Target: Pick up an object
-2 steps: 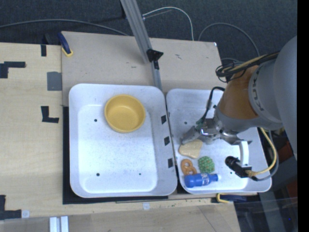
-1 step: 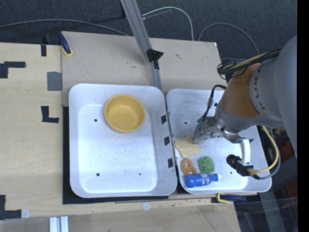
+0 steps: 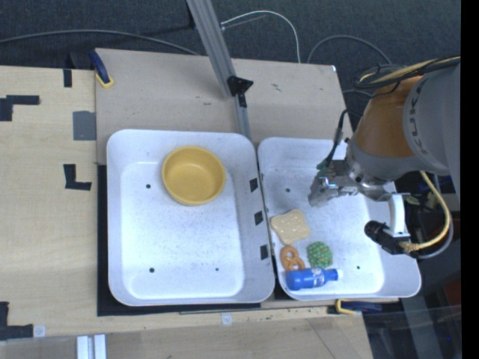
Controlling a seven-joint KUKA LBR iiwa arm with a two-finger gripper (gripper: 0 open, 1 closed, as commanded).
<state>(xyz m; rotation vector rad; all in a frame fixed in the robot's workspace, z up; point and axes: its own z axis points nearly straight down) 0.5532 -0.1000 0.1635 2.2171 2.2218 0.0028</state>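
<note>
Gripper point(image 3: 323, 193) over right bin point(image 3: 374, 275); finger state cannot be told.
Cracker point(image 3: 290, 226) lies just below-left; bare floor lies right.

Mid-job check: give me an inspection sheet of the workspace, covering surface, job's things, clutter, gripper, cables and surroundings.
Surface: bench bearing a left bin and a right bin, side by side.
Job's things: in the right bin's near-left part, cracker, pretzel, green ball, blue bottle lying flat. Yellow bowl upright in the left bin.
Clutter: nothing seen.
Gripper: gripper over the right bin, up and right of the cracker; nothing seen between its fingers.
Cables: yellow cable looping by the arm; thin wires behind the bench.
Surroundings: slanted metal pole; dark floor.
</note>
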